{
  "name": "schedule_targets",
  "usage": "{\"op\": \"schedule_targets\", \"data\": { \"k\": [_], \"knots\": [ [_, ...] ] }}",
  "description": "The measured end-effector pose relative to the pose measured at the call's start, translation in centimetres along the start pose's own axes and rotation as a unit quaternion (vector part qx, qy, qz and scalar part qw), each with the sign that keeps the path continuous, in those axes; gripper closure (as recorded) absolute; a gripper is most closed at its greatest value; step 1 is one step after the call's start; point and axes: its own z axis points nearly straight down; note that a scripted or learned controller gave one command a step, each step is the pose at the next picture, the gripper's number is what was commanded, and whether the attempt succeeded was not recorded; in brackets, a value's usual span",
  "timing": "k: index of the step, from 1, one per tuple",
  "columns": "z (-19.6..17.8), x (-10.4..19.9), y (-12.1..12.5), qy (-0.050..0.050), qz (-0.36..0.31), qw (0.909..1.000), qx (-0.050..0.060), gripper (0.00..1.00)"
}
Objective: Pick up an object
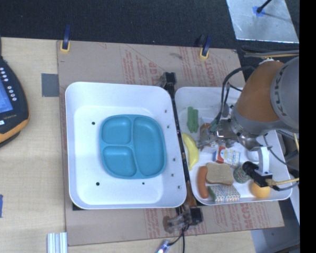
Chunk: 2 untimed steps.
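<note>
The arm's end effector reaches down into the right bin, low among the toy foods; whether it is open, closed or gripping anything cannot be told from this angle. Just beside it lie a yellow banana and a green pepper. Nearer the front sit a slice of bread, a sausage and an orange. The left bin holds a blue divided plate, and a teach pendant rests on the table
</note>
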Motion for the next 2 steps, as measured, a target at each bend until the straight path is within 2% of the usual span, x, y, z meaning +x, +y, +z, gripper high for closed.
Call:
{"op": "schedule_targets", "data": {
  "k": [1,2],
  "knots": [
    [-1.0,-0.1,0.0,-0.001,-0.002,1.0000,0.001,1.00],
    [-10.0,5.1,1.1,0.001,0.000,1.0000,0.001,1.00]
  ]
}}
